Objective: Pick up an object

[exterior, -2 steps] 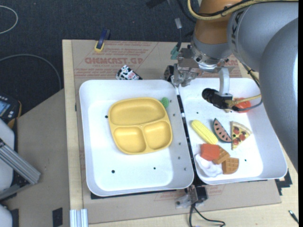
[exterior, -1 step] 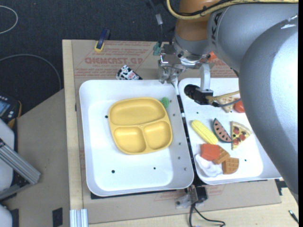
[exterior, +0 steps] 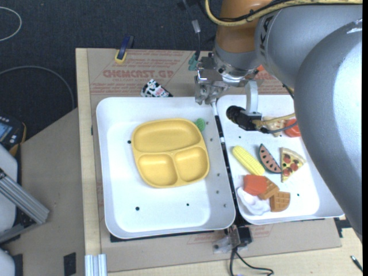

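My gripper [exterior: 207, 98] hangs over the back end of the ridge between the two bins, with nothing seen in it. The left bin [exterior: 112, 171] holds a yellow divided plate [exterior: 169, 151], and a small green thing [exterior: 199, 123] peeks out behind the plate's far right corner. In the right bin [exterior: 313, 203] lie a corn cob [exterior: 248, 160], a watermelon slice [exterior: 268, 158], a pizza slice [exterior: 290, 163], a red block [exterior: 256, 184], a waffle [exterior: 280, 200], a white lump [exterior: 251, 204] and a tan bread-like piece [exterior: 280, 122]. The big grey arm covers the bin's back right part.
A black-and-white patterned toy [exterior: 154, 88] lies on the brown board behind the left bin. A blue and yellow clip [exterior: 122, 50] sits at the board's far edge. Bare white floor of the left bin surrounds the plate.
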